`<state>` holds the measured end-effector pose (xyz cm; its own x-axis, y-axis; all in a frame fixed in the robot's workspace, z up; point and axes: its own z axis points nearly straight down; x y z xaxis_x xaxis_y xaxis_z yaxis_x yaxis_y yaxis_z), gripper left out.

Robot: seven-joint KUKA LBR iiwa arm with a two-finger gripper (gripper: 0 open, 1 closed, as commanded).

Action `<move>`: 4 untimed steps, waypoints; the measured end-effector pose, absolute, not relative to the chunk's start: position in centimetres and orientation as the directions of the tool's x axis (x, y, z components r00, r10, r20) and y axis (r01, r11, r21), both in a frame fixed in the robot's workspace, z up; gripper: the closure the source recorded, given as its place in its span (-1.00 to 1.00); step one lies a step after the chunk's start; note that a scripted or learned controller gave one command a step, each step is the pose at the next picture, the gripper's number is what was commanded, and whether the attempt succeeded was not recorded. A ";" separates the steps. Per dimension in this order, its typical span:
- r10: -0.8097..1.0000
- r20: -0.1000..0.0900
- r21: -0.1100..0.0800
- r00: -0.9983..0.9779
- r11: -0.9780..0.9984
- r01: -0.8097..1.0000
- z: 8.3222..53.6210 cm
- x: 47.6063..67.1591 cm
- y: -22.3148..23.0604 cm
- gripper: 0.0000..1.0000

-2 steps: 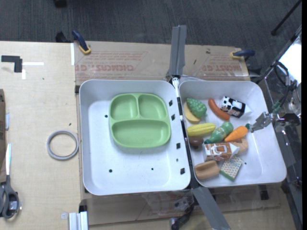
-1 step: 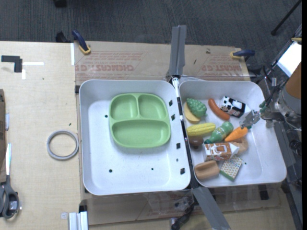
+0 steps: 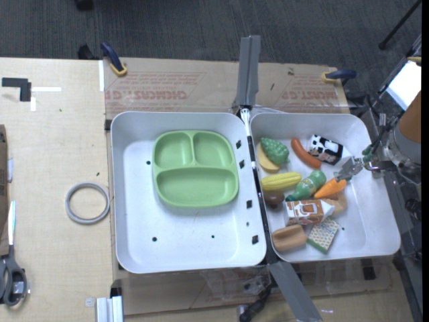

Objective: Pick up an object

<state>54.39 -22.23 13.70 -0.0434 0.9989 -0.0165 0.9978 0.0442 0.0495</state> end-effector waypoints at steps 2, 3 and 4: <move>0.994 -0.046 0.078 -0.102 0.105 0.991 13.2 52.5 -21.4 -1.00; 0.969 -0.058 0.067 -0.240 0.244 0.968 13.2 52.3 -21.7 -1.00; 0.992 -0.062 0.082 -0.109 0.114 0.990 13.0 52.9 -20.5 -1.00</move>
